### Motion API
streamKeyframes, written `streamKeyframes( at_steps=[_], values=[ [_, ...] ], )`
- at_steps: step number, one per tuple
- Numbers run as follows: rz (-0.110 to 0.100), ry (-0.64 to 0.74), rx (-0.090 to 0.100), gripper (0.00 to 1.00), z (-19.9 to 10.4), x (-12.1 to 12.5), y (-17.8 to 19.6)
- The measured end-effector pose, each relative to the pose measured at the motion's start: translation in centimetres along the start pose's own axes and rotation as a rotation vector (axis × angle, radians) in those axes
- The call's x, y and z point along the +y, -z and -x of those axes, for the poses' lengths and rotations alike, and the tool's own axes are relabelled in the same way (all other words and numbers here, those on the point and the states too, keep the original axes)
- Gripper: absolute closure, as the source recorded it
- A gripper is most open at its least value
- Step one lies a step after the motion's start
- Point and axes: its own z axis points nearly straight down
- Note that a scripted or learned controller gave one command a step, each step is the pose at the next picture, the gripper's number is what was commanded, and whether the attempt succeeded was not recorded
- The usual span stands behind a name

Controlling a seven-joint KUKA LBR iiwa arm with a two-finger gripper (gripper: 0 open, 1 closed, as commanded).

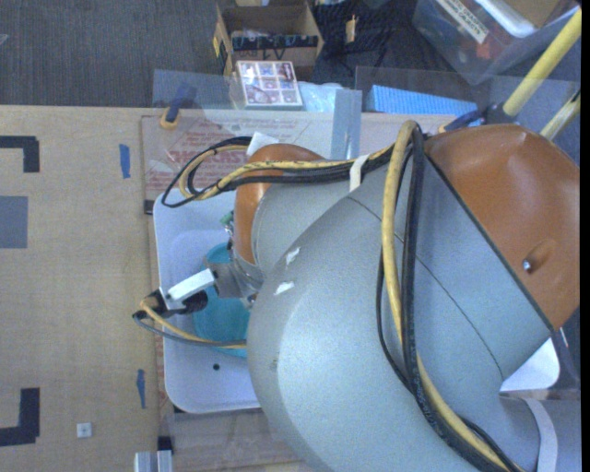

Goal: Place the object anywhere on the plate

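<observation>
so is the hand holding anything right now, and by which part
Cannot be told: the hand sits low over the teal plate in the white bin, but the arm hides whether it grips anything.

Arm [369,304]: grey shell, smooth, satin, painted look, soft highlights. Orange cover [498,203]: smooth, semi-gloss, hard plastic or lacquer; cannot tell which.
Cable [304,166]: yellow sheath, rubbery, slight sheen.
Bin [198,378]: white plastic, smooth, mostly matt.
Plate [221,321]: teal, smooth, looks like glossy plastic.
Bench [74,277]: pale wood-look board, matt, flat. Tape [124,161] on it: blue, matt, papery.
Panel [198,92]: clear plastic sheet, glossy, reflective.
Box [267,28]: brown cardboard, matt.
Floor [92,46]: grey, rough, carpet-like weave.
</observation>
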Motion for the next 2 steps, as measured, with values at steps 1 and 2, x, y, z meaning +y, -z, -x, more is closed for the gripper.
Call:
streamKeyframes(
  at_steps=[1,2],
  values=[
    [-0.015,0.252,-0.032,1.0,3.8,-2.8,3.9],
    [-0.013,0.207,-0.03,1.0,5.5,6.8,9.0]
  ],
)
